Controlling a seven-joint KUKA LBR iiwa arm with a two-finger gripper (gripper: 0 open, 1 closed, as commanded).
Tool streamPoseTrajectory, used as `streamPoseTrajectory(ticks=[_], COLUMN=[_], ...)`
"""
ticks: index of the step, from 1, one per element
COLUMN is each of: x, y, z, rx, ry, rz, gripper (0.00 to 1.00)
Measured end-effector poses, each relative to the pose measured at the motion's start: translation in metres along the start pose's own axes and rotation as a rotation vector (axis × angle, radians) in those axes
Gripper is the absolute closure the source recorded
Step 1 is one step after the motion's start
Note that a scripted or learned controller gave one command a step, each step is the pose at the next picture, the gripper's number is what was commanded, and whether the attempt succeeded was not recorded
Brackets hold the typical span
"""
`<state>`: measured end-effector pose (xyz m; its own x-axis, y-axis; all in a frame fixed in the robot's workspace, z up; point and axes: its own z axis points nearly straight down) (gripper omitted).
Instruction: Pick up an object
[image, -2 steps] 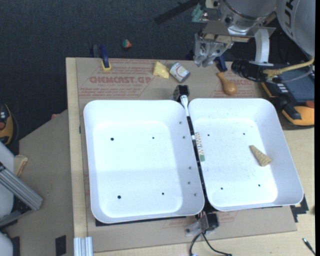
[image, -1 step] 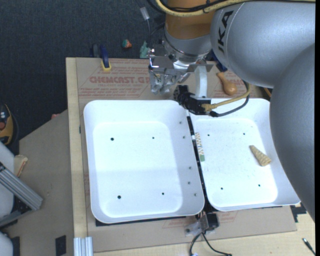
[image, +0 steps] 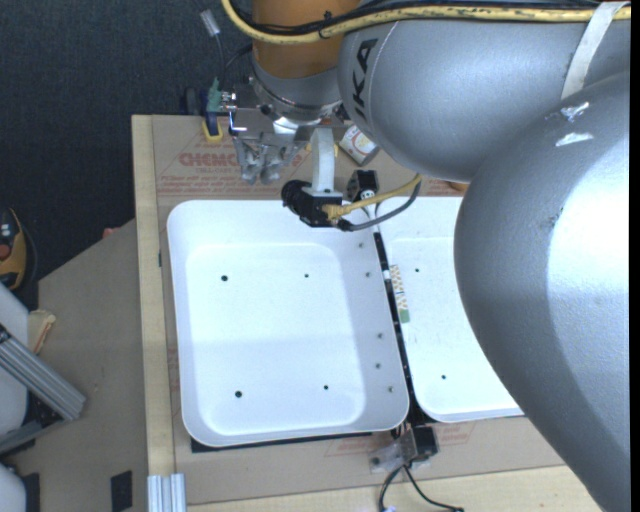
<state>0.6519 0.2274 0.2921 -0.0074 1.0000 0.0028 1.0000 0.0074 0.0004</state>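
Note:
My gripper (image: 262, 165) hangs at the top of the camera view, just beyond the back rim of the left white bin (image: 180, 300), over the brown bench board (image: 152, 200). It is small, metallic and partly lost against the wrist hardware, and I can make out nothing held in it. The orange band (image: 290, 45) sits directly above it. The grey arm (image: 520, 200) covers most of the right bin (image: 440, 330), hiding what lies there.
A black cable loop (image: 310, 205) with yellow wires dangles from the wrist over the left bin's back right corner. A black divider strip (image: 392, 300) runs between the bins. Aluminium framing (image: 40, 375) stands off the bench at left.

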Motion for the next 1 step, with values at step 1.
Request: streamPoseTrajectory(ticks=[1], x=[-0.0698], y=[0.0157], z=[-0.0789], rx=[-0.01], ry=[-0.003], rz=[0.013], gripper=[1.0])
